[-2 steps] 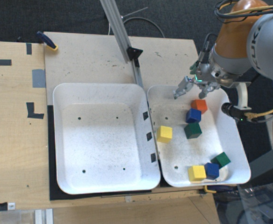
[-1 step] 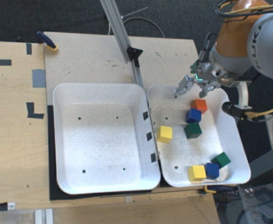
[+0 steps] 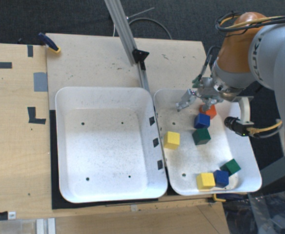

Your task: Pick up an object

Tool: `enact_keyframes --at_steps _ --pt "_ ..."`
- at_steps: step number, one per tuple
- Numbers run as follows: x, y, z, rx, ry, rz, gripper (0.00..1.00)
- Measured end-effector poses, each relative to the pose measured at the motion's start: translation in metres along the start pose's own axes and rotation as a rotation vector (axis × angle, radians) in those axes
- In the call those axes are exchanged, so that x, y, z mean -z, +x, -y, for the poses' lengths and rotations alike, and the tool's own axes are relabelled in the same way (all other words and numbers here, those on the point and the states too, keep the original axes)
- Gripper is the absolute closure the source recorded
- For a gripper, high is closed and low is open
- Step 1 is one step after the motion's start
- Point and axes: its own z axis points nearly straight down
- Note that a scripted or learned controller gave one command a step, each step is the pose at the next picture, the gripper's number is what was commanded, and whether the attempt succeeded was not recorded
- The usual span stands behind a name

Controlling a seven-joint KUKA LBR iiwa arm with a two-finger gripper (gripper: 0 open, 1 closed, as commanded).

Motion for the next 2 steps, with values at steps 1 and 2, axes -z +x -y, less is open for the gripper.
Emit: enact_keyframes --at_steps 1,2 --pt "-0.063 -0.005 -0.001 0.000 0.003 0.000 0.00" --pt "-0.113 -0.005 0.000 0.001 0.000 0.000 0.00"
